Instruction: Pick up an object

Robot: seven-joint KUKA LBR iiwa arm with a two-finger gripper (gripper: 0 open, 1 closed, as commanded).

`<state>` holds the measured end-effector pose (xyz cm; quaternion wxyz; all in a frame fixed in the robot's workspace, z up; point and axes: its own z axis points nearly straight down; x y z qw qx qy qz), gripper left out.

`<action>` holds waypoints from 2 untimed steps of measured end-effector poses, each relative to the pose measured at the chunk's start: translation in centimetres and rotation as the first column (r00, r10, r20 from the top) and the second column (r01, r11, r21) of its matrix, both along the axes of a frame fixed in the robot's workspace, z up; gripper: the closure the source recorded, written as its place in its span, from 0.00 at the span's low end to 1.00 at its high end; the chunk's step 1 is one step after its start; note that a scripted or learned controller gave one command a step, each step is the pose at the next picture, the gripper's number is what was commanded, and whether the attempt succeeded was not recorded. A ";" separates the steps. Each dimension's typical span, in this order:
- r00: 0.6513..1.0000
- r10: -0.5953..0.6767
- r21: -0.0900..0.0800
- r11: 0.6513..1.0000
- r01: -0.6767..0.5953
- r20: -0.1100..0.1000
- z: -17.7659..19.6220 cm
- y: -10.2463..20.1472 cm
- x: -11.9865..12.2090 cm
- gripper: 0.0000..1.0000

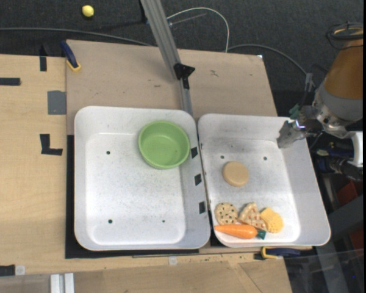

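The orange plastic carrot lies crowded against the toy cookie and yellow corn piece; the gripper hovers at the right white bin's edge, its state impossible to tell, so a descent risks clipping the wall.

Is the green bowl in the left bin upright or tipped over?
Upright. The green bowl sits with its round opening facing up, its inside visible, in the left bin.

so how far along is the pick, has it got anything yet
Nothing looks picked yet. The claw hangs at the right bin's far right rim, nothing visible in it. The tan disc, carrot and other food pieces lie in that bin, the green bowl in the left. The whole grasp remains.
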<state>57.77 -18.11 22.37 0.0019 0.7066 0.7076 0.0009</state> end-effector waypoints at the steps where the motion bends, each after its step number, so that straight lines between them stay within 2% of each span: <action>1: 1.000 0.000 0.001 1.000 0.000 -0.003 0.9 0.0 0.0 1.00; 2: 1.000 0.006 0.004 1.000 -0.006 -0.005 0.6 6.1 1.7 1.00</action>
